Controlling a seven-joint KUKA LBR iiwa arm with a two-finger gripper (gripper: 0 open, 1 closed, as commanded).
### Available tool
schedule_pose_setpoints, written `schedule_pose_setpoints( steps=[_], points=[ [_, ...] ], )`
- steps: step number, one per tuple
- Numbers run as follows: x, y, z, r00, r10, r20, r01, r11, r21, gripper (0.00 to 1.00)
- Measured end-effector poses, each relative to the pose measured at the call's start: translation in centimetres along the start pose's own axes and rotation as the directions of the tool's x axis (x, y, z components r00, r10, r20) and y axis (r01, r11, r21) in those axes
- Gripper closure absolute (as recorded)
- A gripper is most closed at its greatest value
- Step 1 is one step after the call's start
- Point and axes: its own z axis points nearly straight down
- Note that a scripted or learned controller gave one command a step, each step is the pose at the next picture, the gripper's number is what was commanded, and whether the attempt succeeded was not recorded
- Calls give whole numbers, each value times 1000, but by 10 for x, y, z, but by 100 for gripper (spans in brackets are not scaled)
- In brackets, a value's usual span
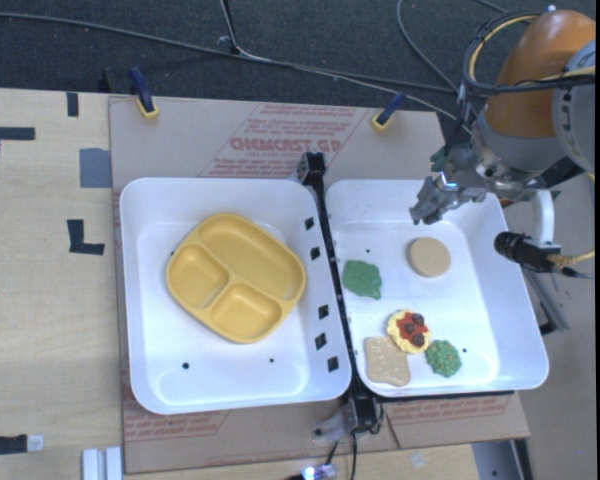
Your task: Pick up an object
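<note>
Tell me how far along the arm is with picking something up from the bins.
Early stage. Nothing looks lifted: the round beige cookie-like disc, leafy green toy piece, yellow toy with red topping, tan toast-shaped piece and small green broccoli-like toy all lie in the right white bin. The gripper is positioned above the bin's far end, near the disc. Descending, grasping and lifting remain.

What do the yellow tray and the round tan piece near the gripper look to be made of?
The yellow tray looks like moulded plastic: one even colour, soft sheen, rounded compartment ridges. The round tan piece seems to be toy food, probably plastic or rubber, with a matte, uniform surface and a smooth edge; the view is too coarse to say which. The gripper hangs just above it.
</note>
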Motion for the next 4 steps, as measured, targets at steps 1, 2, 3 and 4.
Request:
schedule_pose_setpoints(
  steps=[1, 2, 3, 4],
  points=[
    [52, -17, 13, 1000, -1, 0, 1, 1000, 2, 100],
    [94, -31, 11, 1000, -1, 0, 1, 1000, 1, 100],
    [136, -51, 5, 1000, -1, 0, 1, 1000, 2, 100],
    [192, -79, 7, 1000, -2, 0, 2, 1000, 3, 100]
  ],
)
